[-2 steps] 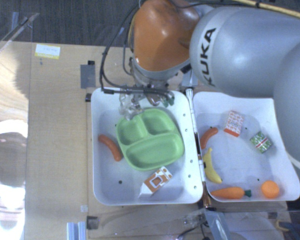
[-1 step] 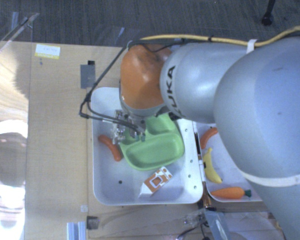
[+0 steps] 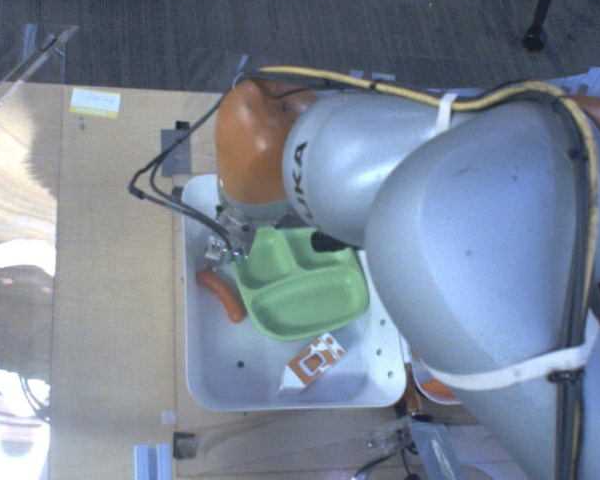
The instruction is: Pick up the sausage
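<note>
Pale wooden bench (image 3: 110, 268) beneath a dark carpeted floor edge at the top of the view, carrying a shallow white bin (image 3: 205, 368). Gripper (image 3: 223, 248) of the grey arm (image 3: 460, 228), mostly hidden under the orange wrist band (image 3: 248, 148), sits low over the bin's upper left part; whether it is open or closed cannot be told. Black cables (image 3: 165, 183) loop from the wrist out past the bin's left rim. Just below the gripper lies the sausage (image 3: 222, 295): a short, reddish-orange cylinder with rounded ends, lying flat on the bin floor at a slant, its upper end near the gripper and its lower end touching or just beside the left edge of a green divided tray (image 3: 305, 298). The tray hems the sausage in on its right; bare bin floor separates it from the left wall. Further down, near the bin's lower wall, rests a small orange-and-white packet (image 3: 315, 360), well apart from the sausage. A yellow label (image 3: 95, 102) is stuck to the bench at upper left.
</note>
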`<act>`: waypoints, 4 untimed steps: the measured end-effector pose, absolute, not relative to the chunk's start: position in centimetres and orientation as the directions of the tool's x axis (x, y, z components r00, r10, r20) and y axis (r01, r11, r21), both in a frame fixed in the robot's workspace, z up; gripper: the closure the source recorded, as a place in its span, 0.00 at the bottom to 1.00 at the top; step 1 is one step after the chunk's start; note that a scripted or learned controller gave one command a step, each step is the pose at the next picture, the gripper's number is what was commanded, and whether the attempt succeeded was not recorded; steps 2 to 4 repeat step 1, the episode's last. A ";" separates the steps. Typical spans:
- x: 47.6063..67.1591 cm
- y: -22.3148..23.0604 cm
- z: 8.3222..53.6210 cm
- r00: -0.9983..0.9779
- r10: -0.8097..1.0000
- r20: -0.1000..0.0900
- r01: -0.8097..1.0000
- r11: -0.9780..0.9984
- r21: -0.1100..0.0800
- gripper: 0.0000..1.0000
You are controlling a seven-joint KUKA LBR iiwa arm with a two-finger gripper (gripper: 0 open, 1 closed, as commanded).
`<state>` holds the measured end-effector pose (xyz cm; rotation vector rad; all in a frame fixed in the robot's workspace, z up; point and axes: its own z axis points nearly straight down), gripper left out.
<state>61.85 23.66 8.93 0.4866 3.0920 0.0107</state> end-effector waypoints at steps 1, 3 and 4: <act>65.4 23.6 23.2 -0.780 0.626 -0.007 0.626 0.780 0.010 1.00; 65.4 23.6 23.2 -0.780 0.626 -0.007 0.626 0.780 0.010 1.00; 65.4 23.6 23.2 -0.780 0.626 -0.007 0.626 0.780 0.010 1.00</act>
